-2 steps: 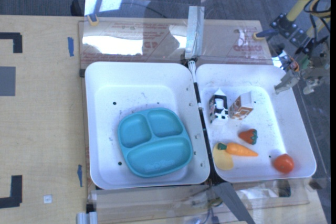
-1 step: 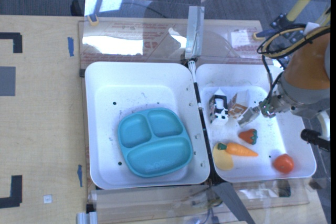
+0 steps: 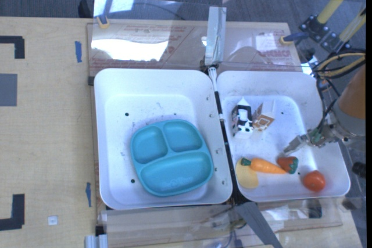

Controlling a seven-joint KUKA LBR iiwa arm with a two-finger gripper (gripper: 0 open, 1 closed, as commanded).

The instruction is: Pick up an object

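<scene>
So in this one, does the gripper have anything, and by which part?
Nothing is held. The gripper hangs in the right bin just above the toy carrot's leafy end, with no object between its fingers.

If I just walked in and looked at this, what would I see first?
Probably the big blue plate with three sections, sitting in the left bin. Next, the bright toys in the right bin: an orange carrot near the front, a red tomato at the front right corner, and a black-and-white toy cow further back. The gripper reaches in from the right, just above the carrot.
</scene>
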